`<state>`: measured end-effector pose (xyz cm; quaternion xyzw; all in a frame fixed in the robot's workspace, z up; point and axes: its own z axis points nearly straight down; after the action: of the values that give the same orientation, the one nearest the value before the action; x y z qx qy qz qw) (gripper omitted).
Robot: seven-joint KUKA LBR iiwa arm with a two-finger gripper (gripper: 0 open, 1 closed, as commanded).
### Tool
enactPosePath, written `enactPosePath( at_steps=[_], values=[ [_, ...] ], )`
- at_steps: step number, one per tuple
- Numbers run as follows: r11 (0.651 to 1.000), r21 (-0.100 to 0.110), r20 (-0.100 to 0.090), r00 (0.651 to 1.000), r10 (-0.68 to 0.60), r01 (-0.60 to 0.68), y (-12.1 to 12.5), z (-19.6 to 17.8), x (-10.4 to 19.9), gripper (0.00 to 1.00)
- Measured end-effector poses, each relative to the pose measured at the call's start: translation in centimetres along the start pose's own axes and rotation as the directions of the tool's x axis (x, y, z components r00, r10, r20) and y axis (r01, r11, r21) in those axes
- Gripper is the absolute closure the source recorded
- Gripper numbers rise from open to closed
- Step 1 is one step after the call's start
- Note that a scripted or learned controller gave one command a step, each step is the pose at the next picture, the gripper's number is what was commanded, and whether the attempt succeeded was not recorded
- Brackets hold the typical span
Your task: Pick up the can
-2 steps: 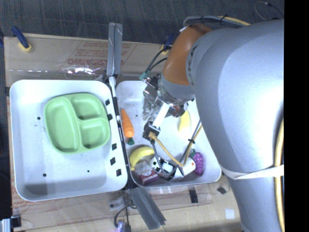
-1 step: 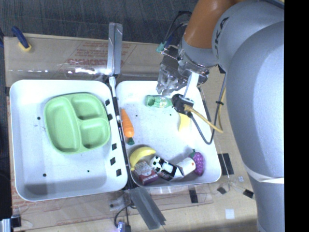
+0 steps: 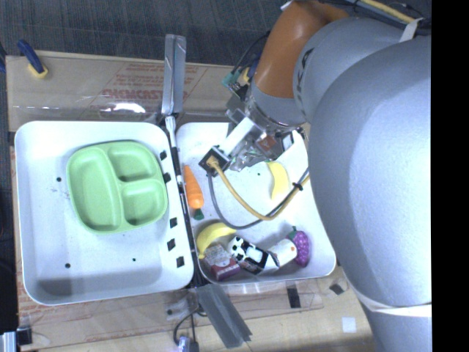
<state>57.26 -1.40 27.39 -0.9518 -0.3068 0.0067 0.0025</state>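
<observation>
Camera view, fixed above the table and looking down at a slant. We see the arm (image 3: 344, 86) reaching in from the right, its hand (image 3: 245, 149) hanging over the upper middle of the right bin (image 3: 192, 139). We cannot tell how the hand stands: it is seen from above and its working end is lost among brackets and a yellow cable (image 3: 242, 204).

We take the can (image 3: 220, 261) to be the small dull reddish-brown cylinder at the near edge of the right bin, lying on its side with a pale, foil-like end turned upward; its label is too small to read. It touches a yellow round fruit (image 3: 211, 235) behind it and a black-and-white cow toy (image 3: 249, 254) to its right, with a white-and-purple toy (image 3: 293, 249) further along. A carrot (image 3: 193, 189) lies by the divider and a banana (image 3: 277, 178) near the hand. The left bin (image 3: 37, 196) bears a green divided plate (image 3: 117, 185).

We judge the step in hand to be the approach: the hand is well apart from the can. The next move calls for travel toward the near edge, then a descent clear of the crowding fruit and cow toy.
</observation>
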Motion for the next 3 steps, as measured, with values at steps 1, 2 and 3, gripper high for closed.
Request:
enactPosePath(
  at_steps=[1,2,3],
  values=[
    [1.000,0.001,0.000,1.000,0.025,-0.025,1.6,3.1,0.3,1.00],
    [1.000,0.007,0.009,1.000,0.015,-0.015,1.4,2.6,0.3,1.00],
    [0.993,-0.003,-0.004,0.993,-0.121,0.121,6.5,-6.1,3.0,1.00]
  ],
)
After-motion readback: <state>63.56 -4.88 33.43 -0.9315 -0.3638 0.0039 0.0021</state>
